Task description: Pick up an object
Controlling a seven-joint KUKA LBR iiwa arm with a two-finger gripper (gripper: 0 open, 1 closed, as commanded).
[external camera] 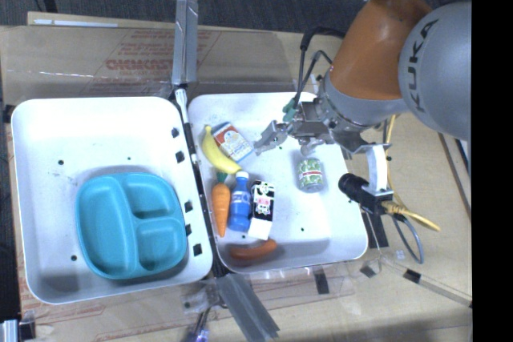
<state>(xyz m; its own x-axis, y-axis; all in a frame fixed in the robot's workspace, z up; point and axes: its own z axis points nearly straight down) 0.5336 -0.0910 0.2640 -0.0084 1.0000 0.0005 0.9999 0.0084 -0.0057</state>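
In the right bin (341,240), centre frame, my end effector (276,136) hangs over the banana (218,152) and small carton (234,142); can't tell its spread. Risk I see: items packed touching, so it could snag two or nudge both. Readable: "KUKA" on the arm (425,68).

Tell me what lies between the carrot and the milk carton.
A blue bottle stands between the carrot and the milk carton, in the camera view.
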